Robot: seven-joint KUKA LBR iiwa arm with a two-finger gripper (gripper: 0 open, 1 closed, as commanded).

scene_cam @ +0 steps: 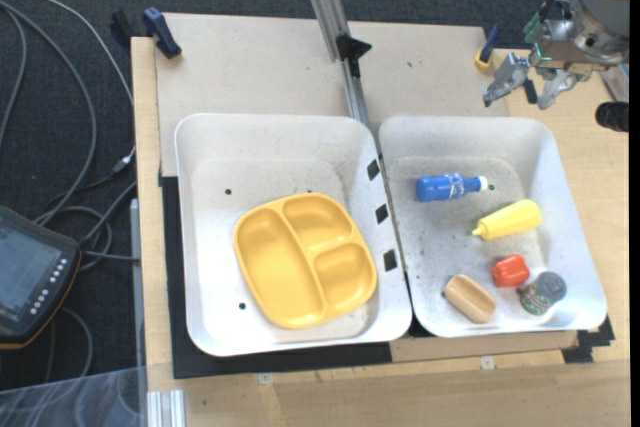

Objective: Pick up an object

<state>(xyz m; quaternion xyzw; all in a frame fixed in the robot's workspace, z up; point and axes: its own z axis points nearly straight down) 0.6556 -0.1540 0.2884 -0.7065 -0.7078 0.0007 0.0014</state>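
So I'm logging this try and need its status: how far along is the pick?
Nothing looks done yet. The gripper hangs open above the right bin's far rim with nothing between its fingers. The blue bottle, yellow bottle, red piece, hot dog bun and round can all lie in that bin. Descent, grasp and lift remain.

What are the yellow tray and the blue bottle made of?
The yellow tray looks like moulded plastic: one even colour, soft sheen, rounded compartments. The blue bottle also seems plastic, smooth with a white cap, though it is too small to be sure.
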